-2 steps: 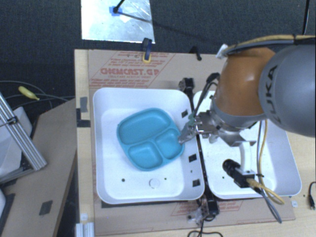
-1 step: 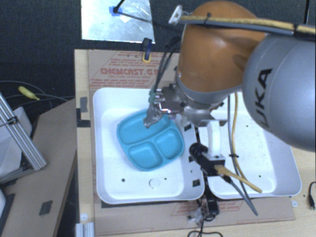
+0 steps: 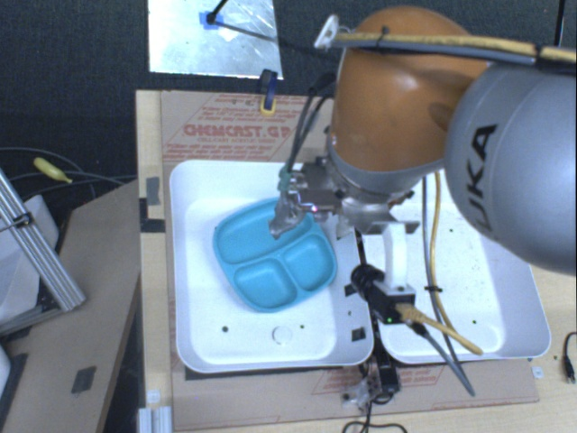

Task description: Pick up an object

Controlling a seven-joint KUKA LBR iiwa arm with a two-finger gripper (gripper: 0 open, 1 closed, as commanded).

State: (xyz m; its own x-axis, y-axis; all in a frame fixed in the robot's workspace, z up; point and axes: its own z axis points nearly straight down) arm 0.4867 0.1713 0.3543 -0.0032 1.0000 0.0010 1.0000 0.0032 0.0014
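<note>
Counter edge, nearest us: we note a cardboard sheet lying under both bins, its printed face showing beyond them.

Left bin: shallow and white; it carries one object, a blue divided tray. Near its front wall we log a faint round mark, too small to identify.

Right bin: white; much of it is covered by the arm. We see a yellowish cable trailing over its near part.

Task's thing: the blue divided tray lies flat in the middle of the left bin, turned at a slant to the bin walls, compartments facing up.

Pincer: it hangs at the tray's far rim, touching it or just above it; we cannot tell which. Its fingertips look close together at the rim, but the view is too blurred, so whether it is spread or pinching the rim we cannot tell.

Arm: the orange band and grey body reach in from the right, hiding the divider between the bins.

Step, our judgement: a try at gripping the tray by its rim.

Risk 1: the rim is thin and sloped; a shallow bite may slip off on lifting.

Risk 2: held at one edge, the wide tray would hang unbalanced and could swing or drop.

Risk 3: pressing on the rim could tip the tray's near side up or push it against the bin wall.

Far background: a shiny foil-like sheet lies beyond the cardboard.
</note>
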